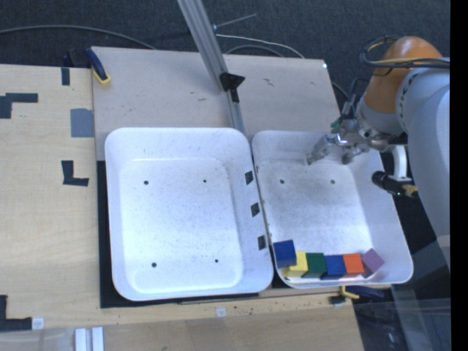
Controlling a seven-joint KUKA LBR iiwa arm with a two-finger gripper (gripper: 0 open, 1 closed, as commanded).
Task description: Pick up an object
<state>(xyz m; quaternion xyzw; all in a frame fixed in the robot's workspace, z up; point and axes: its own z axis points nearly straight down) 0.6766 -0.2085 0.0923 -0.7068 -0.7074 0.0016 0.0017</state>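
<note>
Several small blocks lie in a row along the near edge of the right bin (380, 218): a blue block (284, 252), a yellow one (295, 268), a green one (315, 264), a second blue one (335, 265), an orange one (353, 263) and a purple one (372, 259). My gripper (331, 154) hangs over the far end of the right bin, well away from the blocks. Its fingers stand apart, open, with nothing between them.
The left bin (117, 196) sits beside the right one, with black clips on the shared rim. A slanted aluminium pole (207, 42) rises behind the bins. A blue and yellow clamp (98, 66) lies at the board's far left corner. Cables trail across the dark floor behind.
</note>
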